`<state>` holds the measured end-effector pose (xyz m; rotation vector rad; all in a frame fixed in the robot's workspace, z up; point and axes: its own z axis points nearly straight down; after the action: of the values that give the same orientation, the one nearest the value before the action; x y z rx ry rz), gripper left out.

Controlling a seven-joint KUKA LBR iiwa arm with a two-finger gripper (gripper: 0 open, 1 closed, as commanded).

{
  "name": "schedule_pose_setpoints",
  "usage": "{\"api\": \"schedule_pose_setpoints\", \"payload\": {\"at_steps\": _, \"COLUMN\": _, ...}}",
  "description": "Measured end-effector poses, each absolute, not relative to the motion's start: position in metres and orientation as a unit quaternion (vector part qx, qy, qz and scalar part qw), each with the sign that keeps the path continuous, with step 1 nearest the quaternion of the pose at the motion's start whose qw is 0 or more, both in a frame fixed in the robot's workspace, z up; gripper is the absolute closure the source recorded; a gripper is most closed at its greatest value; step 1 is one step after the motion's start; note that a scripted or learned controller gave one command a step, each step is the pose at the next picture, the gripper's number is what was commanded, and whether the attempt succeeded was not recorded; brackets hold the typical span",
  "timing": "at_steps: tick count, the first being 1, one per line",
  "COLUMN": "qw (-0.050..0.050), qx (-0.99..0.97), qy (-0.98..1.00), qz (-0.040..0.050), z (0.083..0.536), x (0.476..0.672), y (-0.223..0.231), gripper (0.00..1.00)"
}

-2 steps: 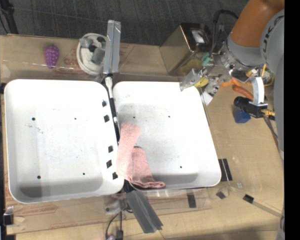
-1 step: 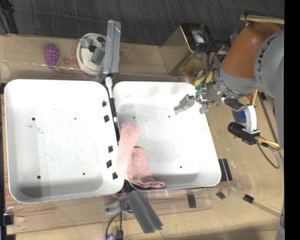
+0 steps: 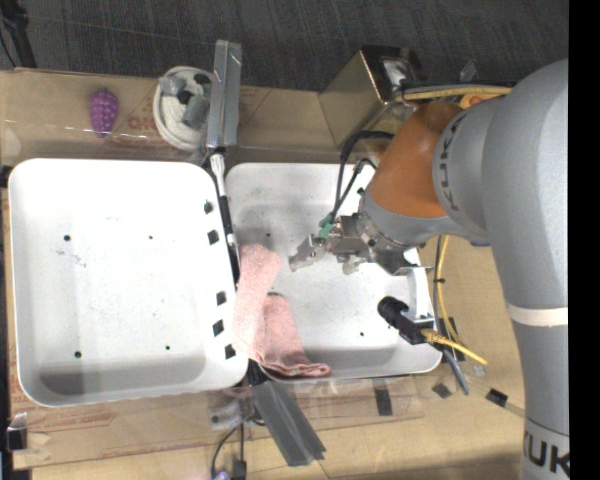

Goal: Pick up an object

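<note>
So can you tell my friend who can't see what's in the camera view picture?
A grey and orange robot arm reaches from the right over the right white bin, its gripper close to a pink cloth lying along the bin's left wall. The left white bin sits beside it, and a purple toy lies on the bench behind.

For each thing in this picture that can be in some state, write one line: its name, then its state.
pink cloth: crumpled, lying in the right bin against the divider.
gripper: above the right bin floor, beside the cloth, nothing seen between its fingers.
right bin: upright, holding the cloth.
left bin: upright, on the bench.
purple grape bunch: lying on the bench, outside the bins.
</note>
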<state>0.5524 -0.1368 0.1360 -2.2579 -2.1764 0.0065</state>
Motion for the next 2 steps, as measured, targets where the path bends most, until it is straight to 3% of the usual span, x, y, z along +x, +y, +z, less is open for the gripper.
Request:
{"api": "schedule_pose_setpoints", "payload": {"at_steps": 1, "qw": 0.002, "qx": -0.663, "qy": -0.748, "qz": 0.001, "z": 0.0908, "x": 0.5228, "y": -0.1068, "gripper": 0.0}}
{"api": "schedule_pose_setpoints", "payload": {"at_steps": 2, "qw": 0.002, "qx": -0.663, "qy": -0.748, "qz": 0.001, "z": 0.0908, "x": 0.5228, "y": -0.1068, "gripper": 0.0}}
